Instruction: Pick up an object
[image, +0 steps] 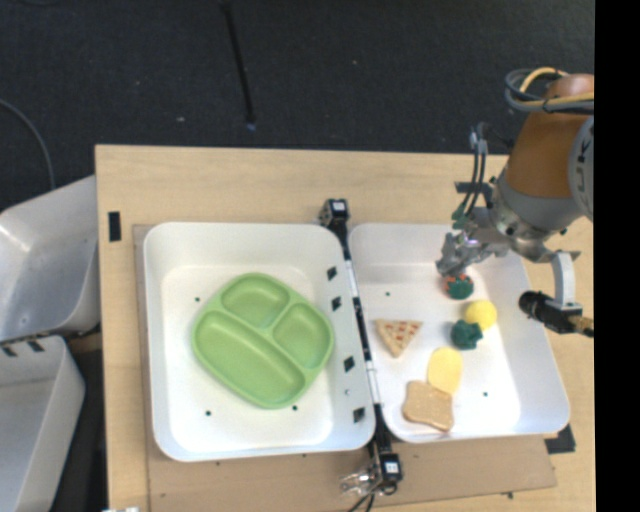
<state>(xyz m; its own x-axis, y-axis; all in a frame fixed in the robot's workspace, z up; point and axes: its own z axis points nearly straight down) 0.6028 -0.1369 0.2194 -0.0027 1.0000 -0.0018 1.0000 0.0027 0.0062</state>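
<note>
Up at about one o'clock in the right bin (500, 405), the gripper (456, 266) hangs low over a small dark green piece with a red top (459, 287), its tip just above or touching that piece; whether the piece is grasped cannot be told from this slant. At four o'clock from it, near the bin's right wall, lies a yellow ball (481, 314), and touching the ball at its seven o'clock side sits a second dark green piece (465, 335). Toward the bin's middle, at nine o'clock from that pair, a pizza slice (398, 335) lies flat, well apart from them, its point aimed toward six o'clock. Lower, a yellow blob (446, 369) rests against the upper edge of a slice of bread (429, 406), which lies near the bin's front wall at six o'clock. The grey arm with its orange band (545, 150) comes in from three o'clock, above the bin's far right corner. The left bin (165, 270) sits directly at nine o'clock of the right one, their walls meeting along a line of black clips. Inside it lies one green divided plate (262, 340), tilted, with one long compartment and two smaller ones, nothing lying in any of them. Both bins stand on a wooden bench (220, 180).
</note>
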